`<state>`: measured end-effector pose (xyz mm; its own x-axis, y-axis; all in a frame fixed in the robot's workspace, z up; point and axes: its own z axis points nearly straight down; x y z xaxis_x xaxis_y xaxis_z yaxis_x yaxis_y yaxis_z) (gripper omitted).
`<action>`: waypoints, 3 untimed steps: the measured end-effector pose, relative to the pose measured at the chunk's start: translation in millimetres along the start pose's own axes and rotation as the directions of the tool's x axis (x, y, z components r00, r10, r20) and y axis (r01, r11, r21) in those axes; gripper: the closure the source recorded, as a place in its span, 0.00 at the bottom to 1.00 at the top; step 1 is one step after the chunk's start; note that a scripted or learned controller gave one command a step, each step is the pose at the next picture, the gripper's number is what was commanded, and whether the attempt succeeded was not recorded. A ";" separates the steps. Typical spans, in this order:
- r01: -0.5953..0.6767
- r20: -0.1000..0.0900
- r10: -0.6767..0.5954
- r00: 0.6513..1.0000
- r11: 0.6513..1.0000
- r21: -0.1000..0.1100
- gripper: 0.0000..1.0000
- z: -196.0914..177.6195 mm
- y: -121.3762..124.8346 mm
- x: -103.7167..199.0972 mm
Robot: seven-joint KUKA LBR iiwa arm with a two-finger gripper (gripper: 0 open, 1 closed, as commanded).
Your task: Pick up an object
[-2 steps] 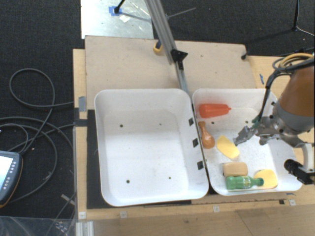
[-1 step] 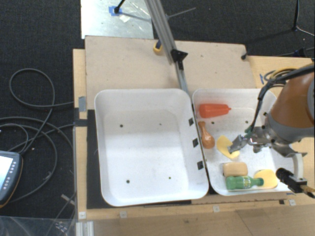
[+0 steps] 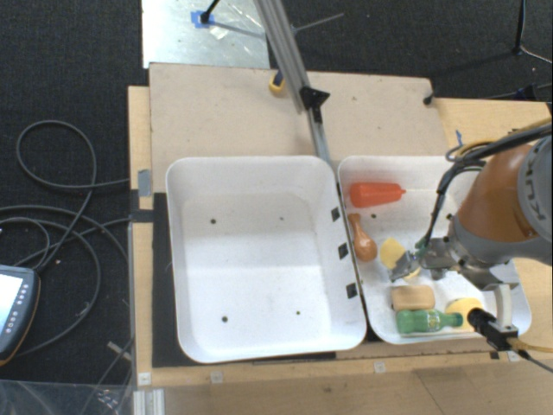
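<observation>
Pick not yet made: gripper (image 3: 406, 269), finger state indeterminable, sat low in right bin (image 3: 432, 169) beside yellow piece (image 3: 393, 251); tan block (image 3: 412, 297), green bottle (image 3: 425, 321) unlifted.

Your view is evenly and brightly lit from above — no hard shadows on the worktop (image 3: 259, 111). The left bin (image 3: 251, 249) reads near pure white, its floor slightly washed out, with soft grey shading along its inner walls. The right bin (image 3: 432, 175) shows faint shadow under the arm (image 3: 505, 206). The metal plate (image 3: 186, 20) at the top catches a pale glare. The dark carpet (image 3: 69, 67) stays legible. Focus is fair at centre — small items in the right bin look soft, edges mildly blurred.
</observation>
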<state>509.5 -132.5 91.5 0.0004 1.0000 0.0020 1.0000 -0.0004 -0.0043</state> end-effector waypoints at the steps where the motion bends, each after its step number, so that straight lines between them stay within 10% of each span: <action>1: 0.000 0.002 0.000 1.000 1.000 -0.007 1.00 -13.8 2.0 -0.7; 3: 0.005 0.005 -0.005 1.000 1.000 -0.012 1.00 -125.5 -1.2 -7.7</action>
<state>508.9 -140.5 217.0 -0.0047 1.0000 -0.0025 1.0000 0.0047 0.0073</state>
